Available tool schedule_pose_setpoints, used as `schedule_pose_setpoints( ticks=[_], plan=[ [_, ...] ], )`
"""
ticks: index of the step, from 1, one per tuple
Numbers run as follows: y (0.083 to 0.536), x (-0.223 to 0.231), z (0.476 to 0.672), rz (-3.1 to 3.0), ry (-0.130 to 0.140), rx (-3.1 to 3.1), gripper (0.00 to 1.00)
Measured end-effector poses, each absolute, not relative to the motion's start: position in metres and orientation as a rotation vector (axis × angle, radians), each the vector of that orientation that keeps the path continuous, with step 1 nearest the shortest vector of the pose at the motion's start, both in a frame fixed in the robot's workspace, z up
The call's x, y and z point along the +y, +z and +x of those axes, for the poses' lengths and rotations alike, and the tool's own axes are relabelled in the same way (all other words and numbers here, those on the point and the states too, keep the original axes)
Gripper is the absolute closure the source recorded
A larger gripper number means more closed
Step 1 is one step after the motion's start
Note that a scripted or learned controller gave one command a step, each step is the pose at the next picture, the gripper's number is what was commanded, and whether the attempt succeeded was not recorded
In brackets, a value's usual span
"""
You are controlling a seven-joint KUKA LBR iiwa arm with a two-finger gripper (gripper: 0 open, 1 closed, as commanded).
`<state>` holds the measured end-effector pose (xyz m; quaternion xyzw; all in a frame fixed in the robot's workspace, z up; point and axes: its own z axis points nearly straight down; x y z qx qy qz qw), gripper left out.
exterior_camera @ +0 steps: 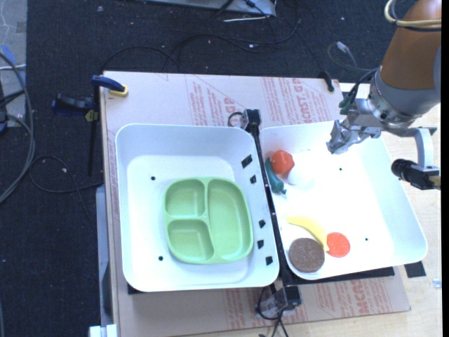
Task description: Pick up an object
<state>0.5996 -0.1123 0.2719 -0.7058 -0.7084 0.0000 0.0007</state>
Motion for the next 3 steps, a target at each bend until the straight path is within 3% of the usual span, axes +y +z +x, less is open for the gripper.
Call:
schedule_pose_setpoints(
  ticks=[3],
  plan=[
    [0.235,0.043,0.541,-2.215,0.001,-2.226,1.00]
  ],
)
